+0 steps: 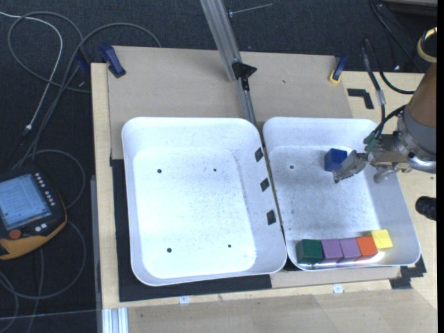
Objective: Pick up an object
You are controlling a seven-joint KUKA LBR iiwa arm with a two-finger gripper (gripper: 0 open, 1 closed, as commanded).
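Over right white plastic bin (388,186), grey two-finger gripper (361,171) hangs with fingers spread, grasping nothing. Small blue cube (336,159) sits just beside left fingertip, outside the gap (likely target; approach looks offset). Along bin's front wall, row of green, purple, orange, yellow blocks (344,247), well apart. Left white bin (139,137) beyond.

Right bin (388,207): blue block (335,158) stood alone up top, floor around it open; block row (345,248) crowded the near wall.
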